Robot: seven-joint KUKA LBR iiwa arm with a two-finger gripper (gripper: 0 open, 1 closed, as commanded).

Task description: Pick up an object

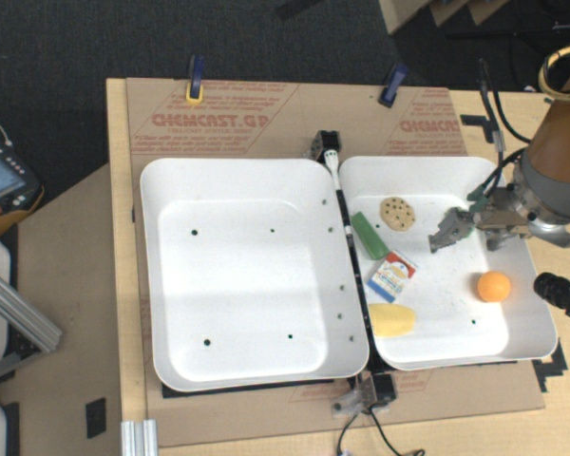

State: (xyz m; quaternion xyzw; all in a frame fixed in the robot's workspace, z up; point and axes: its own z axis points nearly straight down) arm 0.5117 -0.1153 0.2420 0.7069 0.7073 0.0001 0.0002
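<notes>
Gripper [448, 232]: you're over the right bin [456, 169], fingers slightly parted, nothing between them.
Cookie [397, 213]: just left of your fingertips, near the bin's back.
Orange ball [494, 286]: below the gripper, towards the right wall.
Green block [368, 235]: tilted along the divider side.
Small carton [392, 276]: just below the green block.
Yellow piece [391, 320]: front-left corner.
Left bin [171, 188]: beside it, touching along the middle.

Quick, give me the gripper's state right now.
Gripper: above the right bin, nothing seen between its fingers; open or shut cannot be told.
</notes>
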